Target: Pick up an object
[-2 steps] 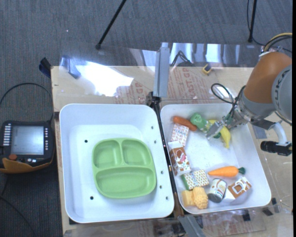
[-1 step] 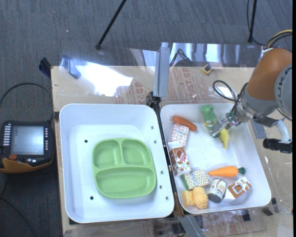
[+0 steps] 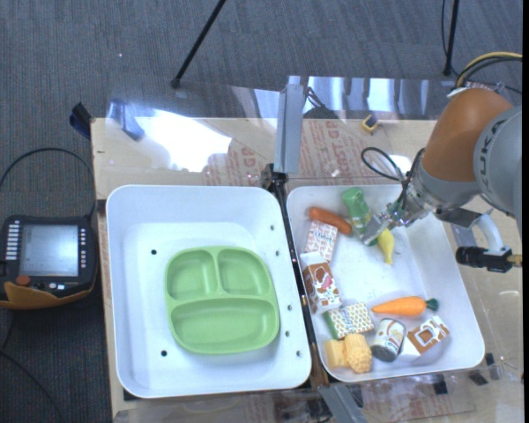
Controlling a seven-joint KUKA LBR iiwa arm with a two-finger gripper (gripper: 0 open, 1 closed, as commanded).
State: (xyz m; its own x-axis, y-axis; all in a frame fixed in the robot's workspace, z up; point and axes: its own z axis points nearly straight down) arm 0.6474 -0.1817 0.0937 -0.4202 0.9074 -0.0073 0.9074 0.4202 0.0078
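Gripper (image 3: 381, 227), perhaps touching banana (image 3: 387, 246), beside green bottle (image 3: 356, 208).

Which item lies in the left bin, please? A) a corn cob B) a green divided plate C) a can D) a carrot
B: the green divided plate sits alone in the left bin, while the toy foods lie in the right bin.

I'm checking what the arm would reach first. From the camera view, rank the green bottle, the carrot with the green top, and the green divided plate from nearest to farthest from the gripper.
1. Green bottle, just left of the gripper, right bin's upper part.
2. Carrot with the green top, lower in the same bin.
3. Green divided plate, over in the left bin.
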